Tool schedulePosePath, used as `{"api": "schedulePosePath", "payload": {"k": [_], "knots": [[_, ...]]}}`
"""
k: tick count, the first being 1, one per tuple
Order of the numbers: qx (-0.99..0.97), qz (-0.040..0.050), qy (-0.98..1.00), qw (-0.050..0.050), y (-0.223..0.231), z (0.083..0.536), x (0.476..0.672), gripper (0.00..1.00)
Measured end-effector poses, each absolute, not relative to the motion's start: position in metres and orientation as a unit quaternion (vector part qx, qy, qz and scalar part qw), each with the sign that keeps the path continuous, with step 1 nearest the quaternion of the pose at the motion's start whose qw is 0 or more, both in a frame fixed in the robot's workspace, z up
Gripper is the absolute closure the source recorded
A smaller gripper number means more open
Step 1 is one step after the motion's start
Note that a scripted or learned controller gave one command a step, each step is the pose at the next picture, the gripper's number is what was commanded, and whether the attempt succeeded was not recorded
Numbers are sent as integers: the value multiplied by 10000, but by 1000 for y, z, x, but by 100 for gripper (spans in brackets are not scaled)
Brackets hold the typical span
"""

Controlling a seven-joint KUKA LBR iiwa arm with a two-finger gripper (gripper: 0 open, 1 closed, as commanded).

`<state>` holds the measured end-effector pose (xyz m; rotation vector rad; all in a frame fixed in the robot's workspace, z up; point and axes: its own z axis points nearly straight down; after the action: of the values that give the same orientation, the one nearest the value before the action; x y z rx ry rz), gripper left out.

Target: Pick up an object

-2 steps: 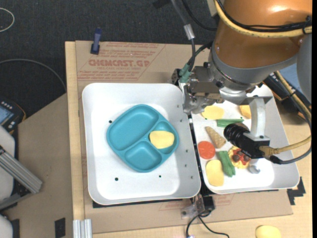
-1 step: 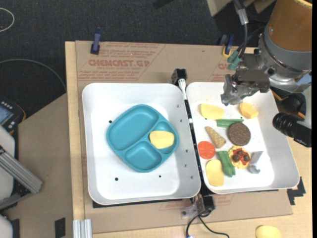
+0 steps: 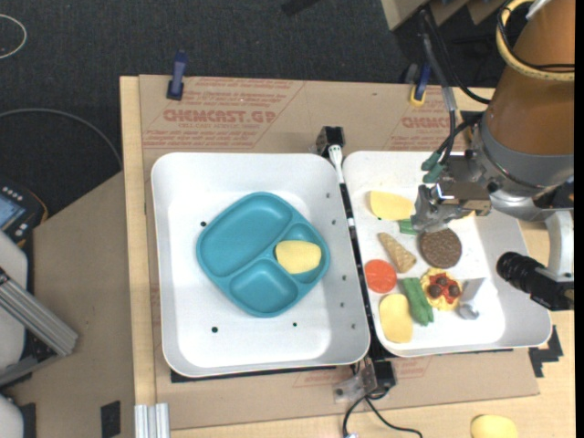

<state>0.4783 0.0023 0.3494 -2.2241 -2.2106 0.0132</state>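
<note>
Care matters here: my end effector [image 3: 427, 223], its opening impossible to tell, hovers right of centre between yellow piece [image 3: 391, 205] and brown patty [image 3: 441, 247]; I should pick one.

The grey arm [image 3: 529, 144] reaches in from the right, its broad orange band [image 3: 540, 30] sitting above the wrist at the upper right. Below the band the grey wrist section narrows toward the tool, which points down and to the left. The gripper [image 3: 429, 222] hangs at the low end of the arm, its metal body left of the wrist, with dark cables looping down beside it from above.
</note>
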Motion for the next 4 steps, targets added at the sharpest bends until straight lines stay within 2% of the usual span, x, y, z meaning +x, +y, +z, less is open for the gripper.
{"api": "schedulePosePath", "payload": {"k": [1,2,3,4], "knots": [[-7090,43,-7052,41,-25,243,478,100],[-7050,-14,-7092,-4,42,274,479,100],[-7036,-61,-7105,-28,117,376,480,100],[-7067,-12,-7075,-9,112,380,480,100]]}}
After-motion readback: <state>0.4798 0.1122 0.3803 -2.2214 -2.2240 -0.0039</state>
